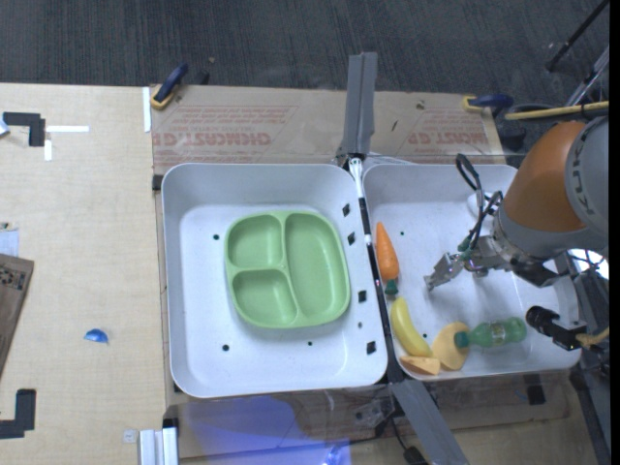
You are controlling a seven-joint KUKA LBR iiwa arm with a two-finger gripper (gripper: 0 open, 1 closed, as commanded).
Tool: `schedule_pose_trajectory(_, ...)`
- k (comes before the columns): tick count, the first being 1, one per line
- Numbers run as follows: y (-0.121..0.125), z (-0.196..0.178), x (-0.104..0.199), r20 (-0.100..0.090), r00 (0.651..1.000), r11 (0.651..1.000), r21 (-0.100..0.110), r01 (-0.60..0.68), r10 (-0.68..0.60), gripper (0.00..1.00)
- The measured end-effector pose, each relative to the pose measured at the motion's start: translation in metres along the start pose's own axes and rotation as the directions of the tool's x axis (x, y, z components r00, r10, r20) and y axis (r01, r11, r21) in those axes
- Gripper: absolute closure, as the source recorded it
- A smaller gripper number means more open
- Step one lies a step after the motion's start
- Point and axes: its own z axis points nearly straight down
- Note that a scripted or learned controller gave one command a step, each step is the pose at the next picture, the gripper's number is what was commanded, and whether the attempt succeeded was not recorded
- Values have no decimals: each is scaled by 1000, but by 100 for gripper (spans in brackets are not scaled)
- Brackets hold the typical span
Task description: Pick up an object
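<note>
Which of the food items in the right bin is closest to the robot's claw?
The carrot: it lies just left of the end effector; the banana lies farther.

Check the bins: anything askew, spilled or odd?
Nothing spilled or damaged. The green plate lies slightly rotated in the left bin. The carrot, banana and bottle lie crowded along the right bin's left and near walls.

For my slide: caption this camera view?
Claw hovers in right bin above carrot, banana, bottle; green tray left.
</note>
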Motion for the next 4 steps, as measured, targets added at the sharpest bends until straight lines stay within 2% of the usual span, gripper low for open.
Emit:
schedule_pose_trajectory(1, -62, 1, 15, -3, 999, 999, 2, -39, 39, 0)
schedule_pose_trajectory(2, -62, 1, 15, -3, 999, 999, 2, -39, 39, 0)
schedule_pose_trajectory(3, -59, 0, 28, -3, 933, 933, 0, 361, -361, 0)
schedule_pose_trajectory(4, -58, 0, 28, -2, 999, 999, 1, 37, -37, 0)
